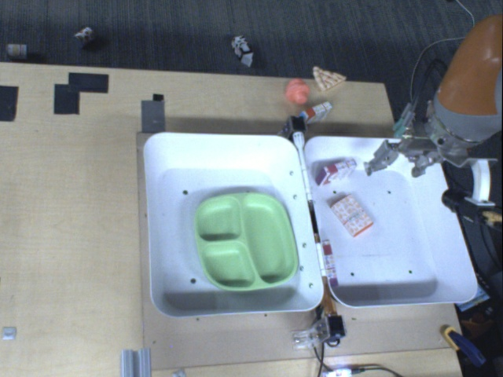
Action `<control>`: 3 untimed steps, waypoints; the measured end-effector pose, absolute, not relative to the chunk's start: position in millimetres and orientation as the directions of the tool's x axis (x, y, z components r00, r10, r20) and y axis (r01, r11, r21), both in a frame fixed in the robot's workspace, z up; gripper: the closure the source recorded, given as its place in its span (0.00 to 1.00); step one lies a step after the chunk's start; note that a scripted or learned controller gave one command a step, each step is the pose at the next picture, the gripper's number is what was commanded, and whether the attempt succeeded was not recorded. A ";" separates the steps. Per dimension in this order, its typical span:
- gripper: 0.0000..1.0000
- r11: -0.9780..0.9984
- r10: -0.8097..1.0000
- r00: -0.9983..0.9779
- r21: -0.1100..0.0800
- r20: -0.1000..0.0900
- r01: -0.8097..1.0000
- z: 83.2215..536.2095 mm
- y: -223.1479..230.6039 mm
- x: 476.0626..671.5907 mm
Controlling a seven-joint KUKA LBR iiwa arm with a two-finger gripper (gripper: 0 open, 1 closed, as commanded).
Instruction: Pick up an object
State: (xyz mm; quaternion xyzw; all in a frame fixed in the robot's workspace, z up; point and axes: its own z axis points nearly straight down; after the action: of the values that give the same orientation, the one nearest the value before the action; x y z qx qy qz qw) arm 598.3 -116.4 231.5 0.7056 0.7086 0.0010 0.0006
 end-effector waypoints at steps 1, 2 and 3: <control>0.00 0.002 1.000 -0.002 -0.001 0.001 1.000 109.8 -108.1 525.8; 0.00 -0.001 1.000 0.001 0.016 -0.005 1.000 88.1 -85.1 490.8; 1.00 0.002 1.000 -0.002 0.021 -0.005 1.000 99.2 -84.3 492.8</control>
State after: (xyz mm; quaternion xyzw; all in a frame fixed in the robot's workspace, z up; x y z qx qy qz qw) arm 492.8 -84.3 99.2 0.7063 0.7078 0.0058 0.0092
